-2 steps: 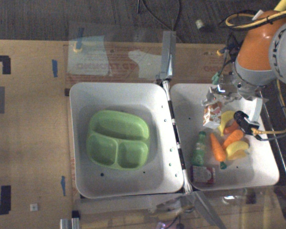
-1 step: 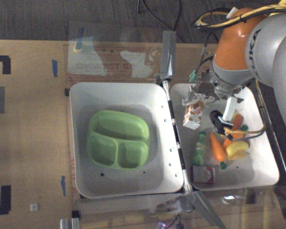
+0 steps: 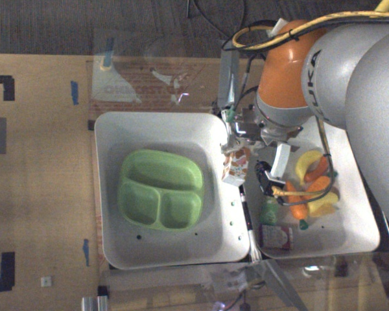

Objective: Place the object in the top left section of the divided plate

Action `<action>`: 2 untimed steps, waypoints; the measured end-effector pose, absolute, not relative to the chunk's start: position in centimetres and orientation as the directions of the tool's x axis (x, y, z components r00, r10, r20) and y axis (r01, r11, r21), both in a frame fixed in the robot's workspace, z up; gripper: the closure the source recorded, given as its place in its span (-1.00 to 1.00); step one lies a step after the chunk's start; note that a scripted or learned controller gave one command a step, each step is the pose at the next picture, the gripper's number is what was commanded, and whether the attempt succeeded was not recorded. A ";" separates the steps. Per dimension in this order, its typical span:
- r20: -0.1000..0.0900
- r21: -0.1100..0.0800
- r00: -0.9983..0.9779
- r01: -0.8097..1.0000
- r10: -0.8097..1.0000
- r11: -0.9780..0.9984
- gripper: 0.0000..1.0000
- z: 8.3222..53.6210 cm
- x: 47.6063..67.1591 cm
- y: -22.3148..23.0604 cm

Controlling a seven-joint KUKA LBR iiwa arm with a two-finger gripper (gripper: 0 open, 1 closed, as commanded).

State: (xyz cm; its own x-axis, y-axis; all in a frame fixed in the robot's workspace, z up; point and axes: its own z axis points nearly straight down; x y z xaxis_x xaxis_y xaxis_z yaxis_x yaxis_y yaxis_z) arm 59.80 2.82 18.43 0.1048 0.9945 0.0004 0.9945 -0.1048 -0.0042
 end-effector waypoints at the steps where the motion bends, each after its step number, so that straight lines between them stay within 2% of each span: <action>1: 0.000 0.000 0.092 0.996 0.996 -0.092 1.00 23.0 57.0 8.1; 2: 0.000 -0.005 0.010 1.000 1.000 -0.010 1.00 21.7 55.4 14.5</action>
